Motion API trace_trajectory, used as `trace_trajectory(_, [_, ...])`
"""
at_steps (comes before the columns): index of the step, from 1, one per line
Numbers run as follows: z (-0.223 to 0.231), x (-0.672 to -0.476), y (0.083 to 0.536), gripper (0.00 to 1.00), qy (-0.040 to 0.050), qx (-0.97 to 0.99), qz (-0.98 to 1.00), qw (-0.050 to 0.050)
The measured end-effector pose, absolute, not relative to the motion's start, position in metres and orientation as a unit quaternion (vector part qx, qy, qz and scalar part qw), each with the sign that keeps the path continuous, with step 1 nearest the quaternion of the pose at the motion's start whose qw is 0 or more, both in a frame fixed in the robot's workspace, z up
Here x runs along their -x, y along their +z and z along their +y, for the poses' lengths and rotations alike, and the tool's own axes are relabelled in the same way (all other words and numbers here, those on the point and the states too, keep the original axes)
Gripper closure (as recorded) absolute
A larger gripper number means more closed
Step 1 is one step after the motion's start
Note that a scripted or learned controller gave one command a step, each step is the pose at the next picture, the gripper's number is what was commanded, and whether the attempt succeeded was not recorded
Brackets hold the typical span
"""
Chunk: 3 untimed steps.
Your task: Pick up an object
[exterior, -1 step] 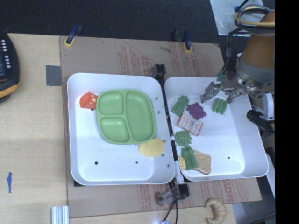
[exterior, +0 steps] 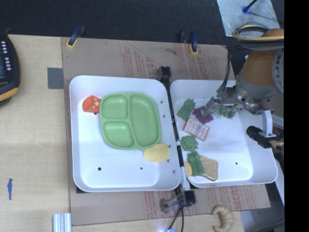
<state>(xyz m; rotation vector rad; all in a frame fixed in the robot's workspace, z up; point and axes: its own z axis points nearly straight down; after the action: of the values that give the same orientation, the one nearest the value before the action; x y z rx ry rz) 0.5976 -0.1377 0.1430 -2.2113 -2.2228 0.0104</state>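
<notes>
Gripper (exterior: 211, 106) is hovering at 12 o'clock in the right bin (exterior: 251, 170), its fingers standing apart just above a purple toy (exterior: 202, 115). Nothing is being held; the grasp and lift are remaining.

arm (exterior: 260, 66) — enters from right | tool (exterior: 212, 105) — lowered, pointing left

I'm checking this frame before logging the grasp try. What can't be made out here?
- Gripper: finger state, too small and cluttered, in the camera view.
- Purple item: its right part hidden under the gripper; contact unclear.
- Arm: cut off by the right edge.
- Card: print too small to read.
</notes>
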Motion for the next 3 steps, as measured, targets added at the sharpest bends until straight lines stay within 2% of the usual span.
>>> trace_trajectory(1, [-0.129, -0.612, 0.091, 0.00, 0.0029, 0.704, -0.710, 0.003])
trace_trajectory(2, [-0.179, -0.627, 0.093, 0.00, 0.0009, 0.707, -0.707, -0.001])
trace_trajectory(3, [-0.214, -0.543, 0.130, 0.00, 0.0023, 0.708, -0.706, 0.002])
